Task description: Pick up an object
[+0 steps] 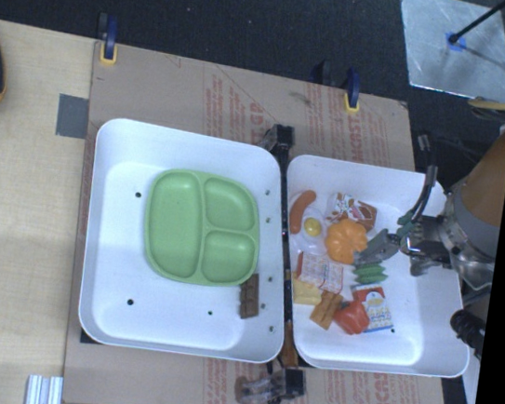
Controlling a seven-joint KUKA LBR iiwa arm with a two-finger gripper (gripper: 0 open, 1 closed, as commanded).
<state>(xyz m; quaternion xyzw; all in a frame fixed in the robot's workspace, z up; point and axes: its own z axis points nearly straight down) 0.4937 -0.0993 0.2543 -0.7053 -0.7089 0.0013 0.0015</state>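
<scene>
The right bin (419, 348) holds a heap of small toy foods: a reddish sausage (300, 209), an orange fruit (345, 240), a small yellow piece (313, 226), a green pod (371, 273), a red piece (351, 318) and several printed packets (321, 273). My gripper (379, 250) reaches in from the right and hangs low over the bin's middle, just right of the orange fruit and right above the green pod. I see nothing held in it.
The left bin (96, 305) carries a green divided plate (202, 227), with a small brown block (248, 295) by its lower right corner. Blue clamps (110, 41) pin the cardboard at the back. The arm's wrist (469, 233) covers the right bin's right side.
</scene>
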